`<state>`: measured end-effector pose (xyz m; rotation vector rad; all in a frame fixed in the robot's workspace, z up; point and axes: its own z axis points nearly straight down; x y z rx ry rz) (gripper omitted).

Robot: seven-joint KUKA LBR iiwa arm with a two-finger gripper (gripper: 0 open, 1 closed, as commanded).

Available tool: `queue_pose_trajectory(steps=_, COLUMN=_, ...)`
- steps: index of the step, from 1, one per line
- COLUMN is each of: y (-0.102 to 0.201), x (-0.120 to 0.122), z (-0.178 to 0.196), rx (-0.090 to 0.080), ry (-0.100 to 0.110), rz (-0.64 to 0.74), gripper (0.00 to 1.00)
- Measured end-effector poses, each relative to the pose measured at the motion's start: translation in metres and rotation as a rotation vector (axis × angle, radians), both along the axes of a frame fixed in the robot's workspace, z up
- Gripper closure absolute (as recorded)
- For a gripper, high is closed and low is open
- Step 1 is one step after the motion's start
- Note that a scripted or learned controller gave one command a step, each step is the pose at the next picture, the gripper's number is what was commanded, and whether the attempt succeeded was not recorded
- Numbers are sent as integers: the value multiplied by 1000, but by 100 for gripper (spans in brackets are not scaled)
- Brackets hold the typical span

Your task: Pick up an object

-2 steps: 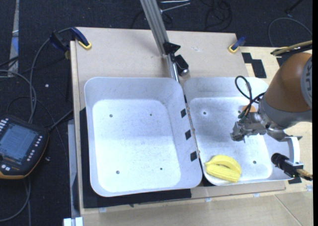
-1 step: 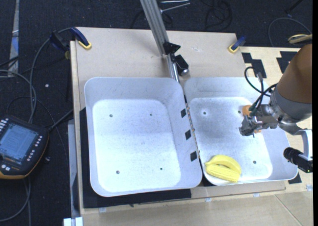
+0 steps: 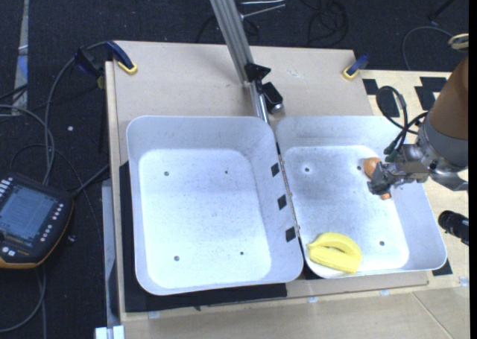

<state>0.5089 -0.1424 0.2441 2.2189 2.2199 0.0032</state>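
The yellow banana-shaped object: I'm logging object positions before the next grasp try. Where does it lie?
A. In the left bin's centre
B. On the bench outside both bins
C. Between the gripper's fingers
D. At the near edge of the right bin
D: the yellow banana-shaped object lies at the right bin's near edge, apart from the gripper.

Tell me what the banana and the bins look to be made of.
Banana: probably a plastic toy, an even, saturated yellow with a smooth, slightly glossy skin. Right bin and left bin: likely thin moulded plastic, matt white and scuffed grey, with rounded corners and shallow formed walls.
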Motion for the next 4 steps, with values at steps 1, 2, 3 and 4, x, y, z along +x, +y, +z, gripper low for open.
queue_pose_trajectory(steps=1, y=55, x=10, z=6, rx=2, ry=3, rz=5, gripper=100)
queue_pose_trajectory(steps=2, y=107, x=17, z=1, rx=2, ry=4, rz=5, gripper=100)
queue_pose_trajectory(steps=3, y=149, x=29, z=-4, rx=1, ry=4, rz=4, gripper=100)
queue_pose_trajectory(steps=4, y=198, x=49, z=-17, rx=1, ry=5, rz=3, gripper=100)
